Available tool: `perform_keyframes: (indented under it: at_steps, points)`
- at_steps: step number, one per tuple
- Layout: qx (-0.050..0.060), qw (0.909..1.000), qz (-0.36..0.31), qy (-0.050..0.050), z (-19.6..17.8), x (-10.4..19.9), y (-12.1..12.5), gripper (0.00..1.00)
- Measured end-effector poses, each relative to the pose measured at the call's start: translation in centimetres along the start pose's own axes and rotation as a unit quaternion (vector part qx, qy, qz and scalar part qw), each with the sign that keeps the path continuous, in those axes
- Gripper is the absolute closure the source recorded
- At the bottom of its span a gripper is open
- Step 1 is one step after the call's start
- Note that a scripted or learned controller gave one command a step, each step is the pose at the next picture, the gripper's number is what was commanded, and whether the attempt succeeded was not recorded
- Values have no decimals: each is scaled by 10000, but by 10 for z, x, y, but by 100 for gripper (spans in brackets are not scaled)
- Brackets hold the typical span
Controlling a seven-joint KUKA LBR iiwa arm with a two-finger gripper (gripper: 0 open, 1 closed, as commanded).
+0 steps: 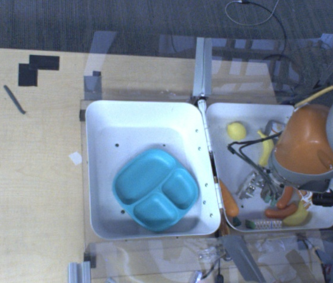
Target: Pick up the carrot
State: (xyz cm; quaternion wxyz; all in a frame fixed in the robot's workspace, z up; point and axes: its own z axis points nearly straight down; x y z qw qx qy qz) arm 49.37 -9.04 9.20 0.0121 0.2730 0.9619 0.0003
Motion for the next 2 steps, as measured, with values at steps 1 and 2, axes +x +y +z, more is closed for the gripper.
perform_keyframes:
  at_steps: [1,2]
  points:
    - [17,9997,210,77,-105,-9,38,100]
    - [29,9946,1033,75,-132,-38,24,100]
